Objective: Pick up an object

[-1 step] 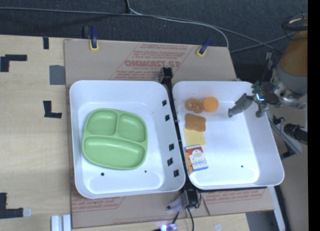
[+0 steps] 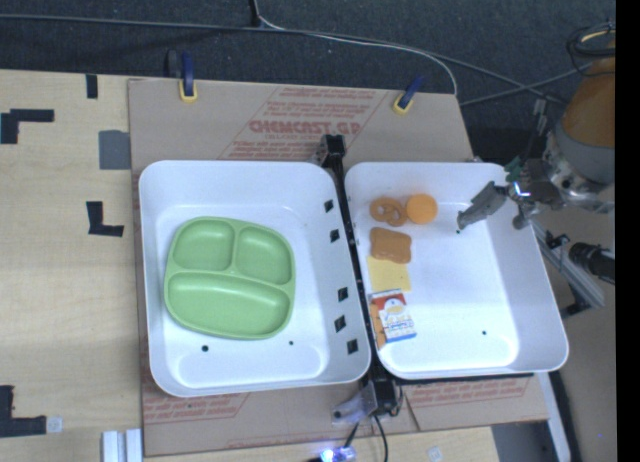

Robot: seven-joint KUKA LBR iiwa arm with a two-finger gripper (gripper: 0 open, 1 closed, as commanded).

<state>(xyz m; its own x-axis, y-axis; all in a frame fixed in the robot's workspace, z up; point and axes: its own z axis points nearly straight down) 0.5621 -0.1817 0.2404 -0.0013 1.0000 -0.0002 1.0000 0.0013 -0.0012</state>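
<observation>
Camera view shows the gripper [image 2: 492, 206] over the right bin [image 2: 500, 300], fingers [image 2: 478, 208] maybe open, holding nothing. An orange ball [image 2: 421, 209] sits near the fingertips, not touching.

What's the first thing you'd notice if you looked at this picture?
Probably the bright green plate with three sections, lying alone in the left bin. Next, the little column of play food along the right bin's left side: a brown round piece, an orange ball, toast, a yellow slice and a small packet.
</observation>
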